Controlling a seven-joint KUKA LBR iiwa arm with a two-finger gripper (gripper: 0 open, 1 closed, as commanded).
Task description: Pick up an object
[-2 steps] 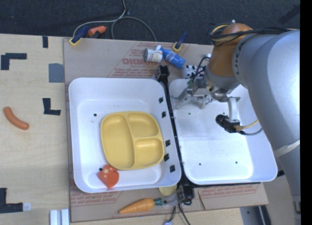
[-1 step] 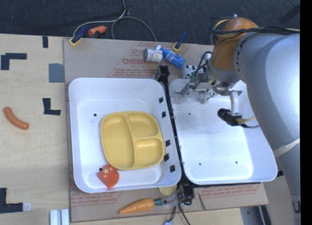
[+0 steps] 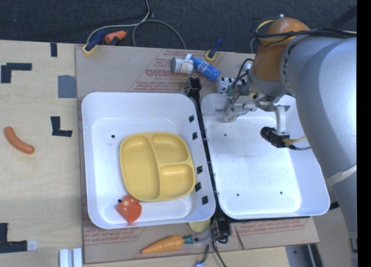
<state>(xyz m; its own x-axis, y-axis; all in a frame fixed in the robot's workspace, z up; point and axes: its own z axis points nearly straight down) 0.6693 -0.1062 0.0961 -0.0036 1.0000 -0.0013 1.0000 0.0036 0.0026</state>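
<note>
- Camera view shows the likeliest things to pick in the left bin [image 3: 93,144]: a yellow divided plate [image 3: 157,165] lying flat in the middle, and a small red strawberry-shaped toy [image 3: 129,209] just beside the plate's near-left corner, by the bin's front wall.
- By its look the toy is light, probably soft plastic or foam; a pinch across its broad body would suit it, though the closeness of plate and wall leaves little room.
- By contrast the plate looks stiff, smooth and likely slippery; lying flat, only its raised rim or a divider ridge offers a hold.
- Over in the right bin [image 3: 290,202], the gripper [image 3: 233,108] hangs low at the far-left corner, well apart from both things; nothing is seen between its fingers, and how wide the jaws stand cannot be told.
- Outside the bins lie a carrot toy [image 3: 164,244] at the front, a sausage toy [image 3: 18,140] far left, and a blue-and-white tube [image 3: 197,66] behind.
</note>
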